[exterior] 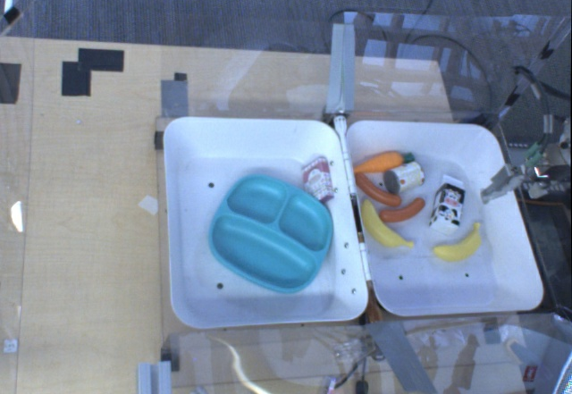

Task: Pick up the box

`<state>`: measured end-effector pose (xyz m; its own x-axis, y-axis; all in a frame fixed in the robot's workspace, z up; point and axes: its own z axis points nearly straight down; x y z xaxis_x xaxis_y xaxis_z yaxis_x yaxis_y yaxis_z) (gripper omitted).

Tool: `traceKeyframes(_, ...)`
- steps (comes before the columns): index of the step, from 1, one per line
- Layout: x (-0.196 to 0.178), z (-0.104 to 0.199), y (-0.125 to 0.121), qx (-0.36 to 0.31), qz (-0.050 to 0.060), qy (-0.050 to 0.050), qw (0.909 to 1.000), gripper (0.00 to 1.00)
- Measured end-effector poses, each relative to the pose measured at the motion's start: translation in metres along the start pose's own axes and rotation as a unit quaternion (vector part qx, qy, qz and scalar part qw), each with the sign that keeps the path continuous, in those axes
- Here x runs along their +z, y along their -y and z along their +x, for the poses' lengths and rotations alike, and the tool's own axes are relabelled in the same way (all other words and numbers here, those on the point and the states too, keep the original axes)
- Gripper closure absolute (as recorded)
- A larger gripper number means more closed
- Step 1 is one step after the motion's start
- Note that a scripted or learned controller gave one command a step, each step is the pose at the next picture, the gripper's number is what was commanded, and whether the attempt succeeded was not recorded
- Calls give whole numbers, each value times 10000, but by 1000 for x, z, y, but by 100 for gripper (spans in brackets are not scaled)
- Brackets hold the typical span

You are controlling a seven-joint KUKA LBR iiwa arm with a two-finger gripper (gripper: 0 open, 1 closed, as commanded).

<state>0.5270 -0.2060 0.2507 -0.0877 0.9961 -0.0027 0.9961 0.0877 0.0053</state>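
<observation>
A small white carton-like box [447,205] with black cow spots and a blue top lies in the right bin [514,289], right of centre. A second small packet [317,179], red and white, leans against the right wall of the left bin [188,294]. My gripper [493,190] reaches in from the right edge and hangs over the right bin's right side. Its grey tip is just to the right of the spotted box and apart from it. Nothing shows in its grasp.
Around the box in the right bin lie a carrot [379,162], a small can [404,178], two sausages [391,202] and two bananas [384,230]. A teal divided plate [271,232] sits in the left bin. Cables hang by the arm at the right.
</observation>
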Motion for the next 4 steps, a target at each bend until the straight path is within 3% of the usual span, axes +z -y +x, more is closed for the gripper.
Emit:
traceKeyframes(1, -13, 4, 38, 44, -5, -2, 10000, 0)
traceKeyframes(2, 100, 106, 30, -692, 7, -12, 9976, 0)
traceKeyframes(3, 150, 101, -39, 53, 2, -10, 10000, 0)
traceKeyframes(4, 163, 59, -105, 241, -22, -3, 9997, 0)
